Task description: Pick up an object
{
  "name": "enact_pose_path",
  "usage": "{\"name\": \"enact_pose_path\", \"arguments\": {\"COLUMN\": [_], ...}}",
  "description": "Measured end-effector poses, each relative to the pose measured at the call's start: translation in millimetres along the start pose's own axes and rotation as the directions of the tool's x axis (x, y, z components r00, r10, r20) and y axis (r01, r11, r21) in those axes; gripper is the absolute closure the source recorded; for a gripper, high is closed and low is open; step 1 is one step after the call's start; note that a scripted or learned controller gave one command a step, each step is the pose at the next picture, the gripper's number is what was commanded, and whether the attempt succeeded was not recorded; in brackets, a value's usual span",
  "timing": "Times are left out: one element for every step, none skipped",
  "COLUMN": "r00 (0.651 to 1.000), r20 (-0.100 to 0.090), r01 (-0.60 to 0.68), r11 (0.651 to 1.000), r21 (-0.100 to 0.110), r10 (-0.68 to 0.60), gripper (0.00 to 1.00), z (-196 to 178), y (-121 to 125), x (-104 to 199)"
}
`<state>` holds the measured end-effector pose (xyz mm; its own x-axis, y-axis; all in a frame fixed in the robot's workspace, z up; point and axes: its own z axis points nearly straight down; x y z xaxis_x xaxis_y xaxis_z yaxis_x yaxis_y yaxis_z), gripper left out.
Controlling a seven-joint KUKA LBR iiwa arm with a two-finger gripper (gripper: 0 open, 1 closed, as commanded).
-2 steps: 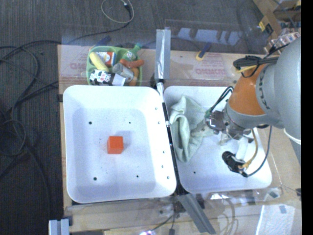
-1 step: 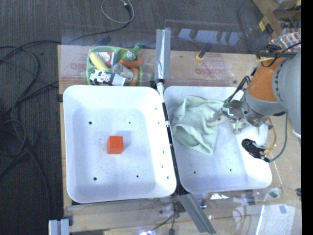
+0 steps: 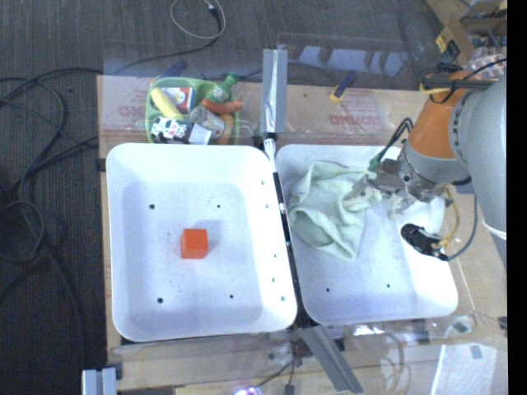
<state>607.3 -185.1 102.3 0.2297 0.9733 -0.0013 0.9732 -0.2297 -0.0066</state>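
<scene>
A small orange cube (image 3: 194, 243) lies near the middle of the left bin (image 3: 132, 303). A crumpled pale green cloth (image 3: 328, 208) rests in the upper left part of the right bin (image 3: 387, 303). My gripper (image 3: 379, 191) is low in the right bin, at the cloth's right edge and touching or just above its folds. The grey arm with its orange band (image 3: 432, 138) comes in from the right behind it.
A green basket (image 3: 193, 110) of small toys stands behind the left bin. A metal post (image 3: 274, 89) rises at the back between the bins. A black cable connector (image 3: 420, 238) hangs over the right bin's right side.
</scene>
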Motion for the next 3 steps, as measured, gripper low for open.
{"name": "enact_pose_path", "arguments": {"r00": [0.987, 0.964, 0.983], "r20": [0.003, 0.010, 0.003], "r01": [0.161, 0.267, 0.182], "r11": [0.987, 0.964, 0.983], "r21": [0.001, -0.017, -0.001], "r10": [-0.161, -0.267, -0.182], "gripper": [0.00, 0.00, 0.00], "z": [7, 11, -37], "y": [59, 52, 46], "x": [12, 63, -24]}}
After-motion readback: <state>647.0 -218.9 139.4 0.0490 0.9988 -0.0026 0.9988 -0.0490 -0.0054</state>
